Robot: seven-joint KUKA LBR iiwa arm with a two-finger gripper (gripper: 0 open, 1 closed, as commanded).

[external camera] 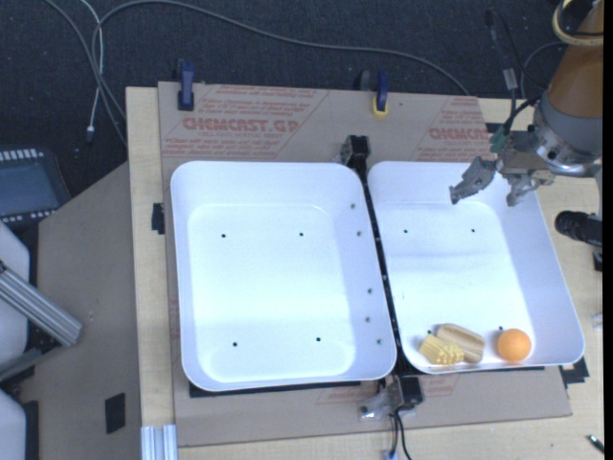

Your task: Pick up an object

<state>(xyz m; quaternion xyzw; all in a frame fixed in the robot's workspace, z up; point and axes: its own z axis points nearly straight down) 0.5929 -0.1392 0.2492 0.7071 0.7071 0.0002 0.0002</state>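
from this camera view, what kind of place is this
Likely a robotics lab test bench, not a home or shop. Two white bins sit on a board held by blue clamps, loose cables trail across dark carpet, and the gripper hangs over the right bin.

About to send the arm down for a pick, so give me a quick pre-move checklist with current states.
1. Targets in view: ok. Orange ball, corn and bread roll lie at the right bin's near edge.
2. Gripper free of load: ok, open, nothing between the fingers.
3. Gripper over a target: not ok. It hangs at the bin's far end, away from all three.
4. Ball isolated: ok, apart from the others.
5. Corn and roll separated: not ok, they touch.
6. Wall clearance: cannot tell; all sit near the rim.
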